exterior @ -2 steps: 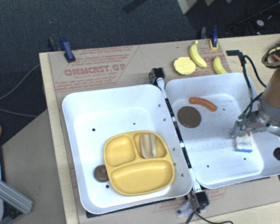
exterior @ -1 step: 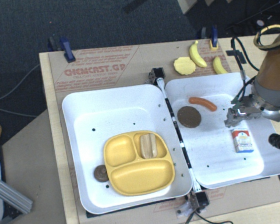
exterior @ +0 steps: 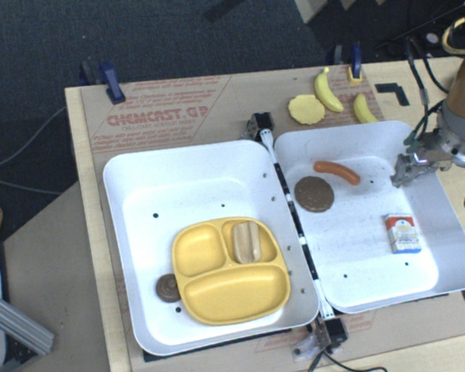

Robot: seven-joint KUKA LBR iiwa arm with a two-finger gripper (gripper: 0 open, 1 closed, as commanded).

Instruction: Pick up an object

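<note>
Fingers (exterior: 404,171) are seen at the right bin's (exterior: 443,274) far right rim; their spread cannot be told. A sausage (exterior: 336,172) and brown disc (exterior: 313,194) lie near, to their left. A small carton (exterior: 403,232) lies below, apart.

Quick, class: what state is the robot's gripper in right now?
Gripper: over the right bin's far right edge; open or shut cannot be told.

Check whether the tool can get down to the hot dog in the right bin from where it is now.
Probably yes. The tool is over the right bin's far right side, and the hot dog lies in the open, apart from the brown patty.
</note>
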